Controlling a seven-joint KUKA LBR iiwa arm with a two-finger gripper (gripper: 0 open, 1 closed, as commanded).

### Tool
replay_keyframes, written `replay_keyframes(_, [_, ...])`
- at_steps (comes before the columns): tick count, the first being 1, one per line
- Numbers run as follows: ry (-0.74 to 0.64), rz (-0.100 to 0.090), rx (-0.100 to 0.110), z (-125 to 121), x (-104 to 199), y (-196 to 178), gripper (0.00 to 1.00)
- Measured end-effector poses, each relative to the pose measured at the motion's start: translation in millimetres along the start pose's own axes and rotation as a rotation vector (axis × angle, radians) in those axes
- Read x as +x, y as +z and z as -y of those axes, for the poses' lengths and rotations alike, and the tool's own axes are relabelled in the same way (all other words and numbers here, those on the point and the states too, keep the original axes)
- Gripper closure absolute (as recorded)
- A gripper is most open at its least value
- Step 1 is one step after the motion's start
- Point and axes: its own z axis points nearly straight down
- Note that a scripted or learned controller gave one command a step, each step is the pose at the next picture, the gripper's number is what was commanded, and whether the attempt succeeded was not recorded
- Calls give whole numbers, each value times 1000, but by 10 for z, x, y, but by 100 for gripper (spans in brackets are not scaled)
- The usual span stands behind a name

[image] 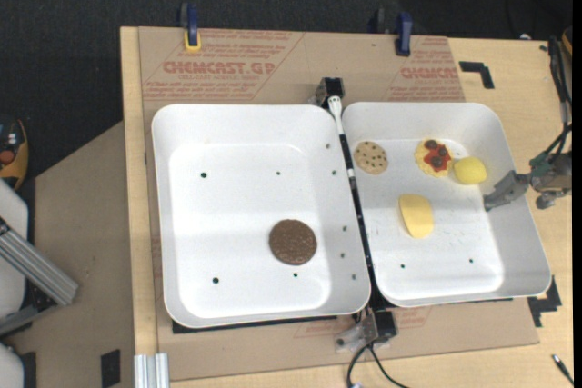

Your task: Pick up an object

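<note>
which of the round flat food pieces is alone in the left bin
The dark brown cookie. The chocolate-chip cookie and the red-topped round piece both lie in the right bin.

So there are two shallow white plastic bins side by side on the counter (145, 195). The left bin (182, 159) has a round dark brown cookie (293, 242) near its front. The right bin (491, 268) holds a chocolate chip cookie (371, 157) at back left, a small topped pizza piece (434, 156) touching a round yellow lemon (469, 171) further right, and a yellow cheese wedge (416, 215) in front.
</note>
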Motion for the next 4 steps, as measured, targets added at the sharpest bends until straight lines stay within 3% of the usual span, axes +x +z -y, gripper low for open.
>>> replay_keyframes(1, [1,-3,8,-152,-157,1096,0])
replay_keyframes(2, [1,2,-3,-172,-164,923,100])
replay_keyframes(3, [1,-1,1,89,-161,652,100])
replay_keyframes(4, [0,1,-2,74,-163,561,100])
